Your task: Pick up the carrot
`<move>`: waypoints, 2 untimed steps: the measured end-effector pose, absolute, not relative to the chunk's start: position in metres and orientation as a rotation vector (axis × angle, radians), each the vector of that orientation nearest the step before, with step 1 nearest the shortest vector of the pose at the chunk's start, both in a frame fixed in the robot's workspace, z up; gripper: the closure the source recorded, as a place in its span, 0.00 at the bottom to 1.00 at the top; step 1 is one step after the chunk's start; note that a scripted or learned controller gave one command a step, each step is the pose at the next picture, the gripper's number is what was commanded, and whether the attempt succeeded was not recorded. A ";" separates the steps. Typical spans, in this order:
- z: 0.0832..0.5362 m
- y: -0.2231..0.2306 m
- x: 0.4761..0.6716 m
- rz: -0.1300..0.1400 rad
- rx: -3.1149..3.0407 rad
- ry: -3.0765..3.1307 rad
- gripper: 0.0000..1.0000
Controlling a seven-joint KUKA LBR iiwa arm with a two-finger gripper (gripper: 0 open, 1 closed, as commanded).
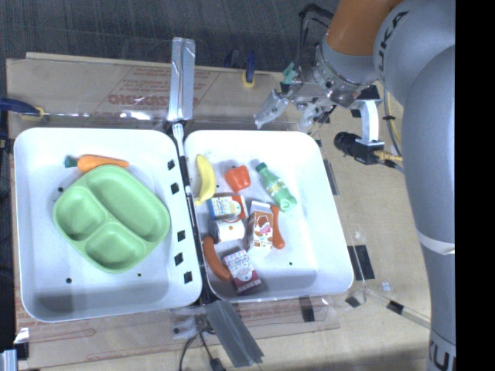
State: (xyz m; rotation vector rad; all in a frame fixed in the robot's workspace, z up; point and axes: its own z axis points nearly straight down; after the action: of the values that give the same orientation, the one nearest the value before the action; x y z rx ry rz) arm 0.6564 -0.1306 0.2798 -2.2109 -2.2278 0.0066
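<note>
The gripper (290, 113) hangs above the bench just past the far rim of the right bin (329, 207), near that bin's far right corner, and its pale translucent fingers (267, 113) stand spread apart with nothing between them. Behind it the grey arm (421, 91) rises along the right side, the orange band (363, 14) sitting just above the wrist. Closest to the tool inside the right bin are a green bottle (276, 185) lying at a slant and, beside it to the left, an orange pepper (238, 178). Further left a yellow banana (205, 178) lies along the bin's left wall. Below these sit a small carton (226, 207) and a white and red packet (261, 230), with another small box (230, 231) between them. Nearer the front of that bin a sausage (215, 257) lies next to a dark red packet (243, 271). A metal strip (182, 79) runs back from the seam between the two bins. In the left bin (39, 230) a green divided plate (112, 217) fills the middle, and the carrot (100, 161) lies just behind the plate's far edge, well apart from the gripper, its green top pointing left.
</note>
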 end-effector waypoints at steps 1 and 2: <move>0.188 -0.094 0.631 0.007 -2.080 -2.350 0.00; 0.091 -0.124 0.642 0.003 -1.859 -2.529 0.00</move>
State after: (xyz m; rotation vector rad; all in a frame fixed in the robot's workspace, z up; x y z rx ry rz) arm 0.6418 -0.1245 0.0909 -1.8586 -2.5293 0.0035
